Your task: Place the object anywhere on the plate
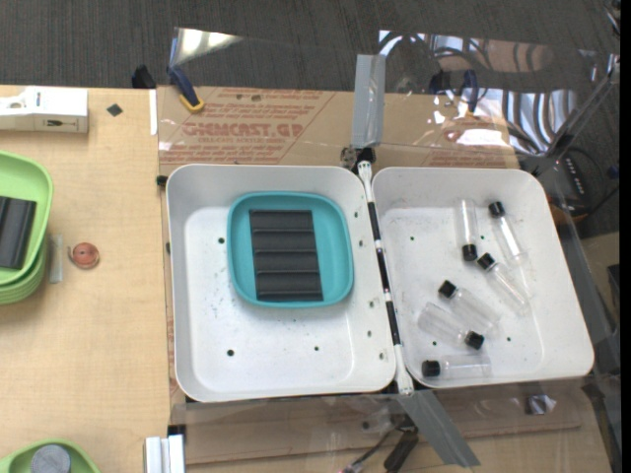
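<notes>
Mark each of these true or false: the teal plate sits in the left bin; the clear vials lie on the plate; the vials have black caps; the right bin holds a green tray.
1. The teal plate sits in the left bin. True.
2. The clear vials lie on the plate. False: they lie in the right bin.
3. The vials have black caps. True.
4. The right bin holds a green tray. False: the green tray rests on the wooden bench.

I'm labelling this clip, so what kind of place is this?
Probably a lab or robotics test bench: two shallow white bins sit side by side on cardboard, the right one scattered with clear black-capped vials, the left holding a teal plate with a dark ribbed insert.
</notes>
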`<state>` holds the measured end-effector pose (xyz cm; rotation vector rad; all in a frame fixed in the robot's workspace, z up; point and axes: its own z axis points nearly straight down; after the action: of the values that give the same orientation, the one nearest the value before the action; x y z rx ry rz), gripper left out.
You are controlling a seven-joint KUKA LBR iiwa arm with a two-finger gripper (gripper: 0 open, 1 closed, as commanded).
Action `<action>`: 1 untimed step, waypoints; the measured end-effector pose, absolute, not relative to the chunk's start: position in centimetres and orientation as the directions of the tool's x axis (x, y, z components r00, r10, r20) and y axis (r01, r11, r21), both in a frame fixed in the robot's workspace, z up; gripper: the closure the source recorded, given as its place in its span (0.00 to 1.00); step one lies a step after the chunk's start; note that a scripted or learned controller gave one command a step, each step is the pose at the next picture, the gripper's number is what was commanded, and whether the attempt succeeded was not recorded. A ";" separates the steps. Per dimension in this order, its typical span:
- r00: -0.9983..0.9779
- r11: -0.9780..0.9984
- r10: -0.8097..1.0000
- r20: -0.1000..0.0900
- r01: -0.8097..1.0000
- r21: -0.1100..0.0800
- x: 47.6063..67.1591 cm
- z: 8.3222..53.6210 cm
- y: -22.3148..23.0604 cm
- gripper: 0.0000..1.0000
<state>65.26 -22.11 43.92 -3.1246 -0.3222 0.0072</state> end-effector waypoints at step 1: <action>0.979 -0.979 0.204 -0.005 0.204 -0.001 65.3 43.9 -22.1 0.00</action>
<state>65.29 -22.08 43.91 -3.1242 -0.3227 0.0074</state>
